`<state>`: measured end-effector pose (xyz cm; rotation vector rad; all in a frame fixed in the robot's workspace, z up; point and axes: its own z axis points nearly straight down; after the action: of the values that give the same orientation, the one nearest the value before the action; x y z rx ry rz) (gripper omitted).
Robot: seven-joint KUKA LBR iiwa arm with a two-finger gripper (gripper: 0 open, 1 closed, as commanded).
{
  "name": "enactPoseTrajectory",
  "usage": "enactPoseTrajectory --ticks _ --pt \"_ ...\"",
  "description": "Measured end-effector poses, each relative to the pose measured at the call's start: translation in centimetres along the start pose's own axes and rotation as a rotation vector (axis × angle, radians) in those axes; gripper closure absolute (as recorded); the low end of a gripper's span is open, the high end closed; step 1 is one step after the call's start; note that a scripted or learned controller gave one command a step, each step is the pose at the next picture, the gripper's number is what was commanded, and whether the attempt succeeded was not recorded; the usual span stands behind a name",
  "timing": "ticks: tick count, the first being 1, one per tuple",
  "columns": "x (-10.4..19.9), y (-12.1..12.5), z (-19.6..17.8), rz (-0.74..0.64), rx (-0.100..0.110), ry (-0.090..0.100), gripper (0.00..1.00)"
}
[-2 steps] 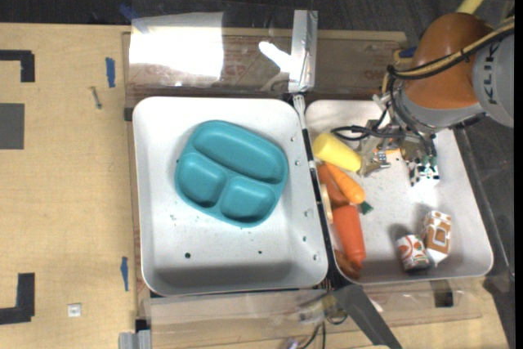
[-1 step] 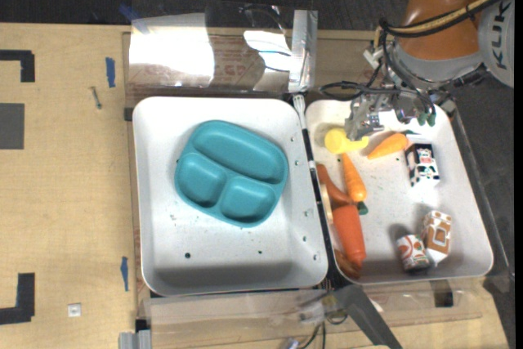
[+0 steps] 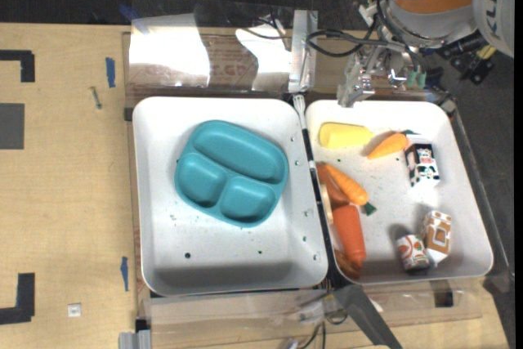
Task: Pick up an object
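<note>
The right bin (image 3: 470, 200) holds several small objects. A yellow block (image 3: 343, 135) and an orange carrot (image 3: 386, 145) lie by the back wall. A black-and-white toy (image 3: 422, 163) sits to their right. A second carrot (image 3: 347, 185) and an orange-red cylinder (image 3: 350, 233) lie along the left wall. A patterned can (image 3: 413, 251) and a white-and-orange box (image 3: 439, 231) rest at the front right. My gripper (image 3: 372, 84) hangs above the bin's back edge, open, with nothing between its fingers.
The left bin (image 3: 155, 241) carries a teal divided plate (image 3: 233, 172). A clear plastic sheet (image 3: 212, 53) lies behind the left bin. The arm's cables (image 3: 343, 37) run behind the right bin. Wooden bench (image 3: 57, 176) extends to the left.
</note>
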<state>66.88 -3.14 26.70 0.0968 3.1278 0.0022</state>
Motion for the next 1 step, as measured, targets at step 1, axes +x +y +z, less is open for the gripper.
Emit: enactPoseTrajectory --ticks 1 --pt "-0.18 0.09 -1.15 -0.001 0.0 -0.009 1.0"
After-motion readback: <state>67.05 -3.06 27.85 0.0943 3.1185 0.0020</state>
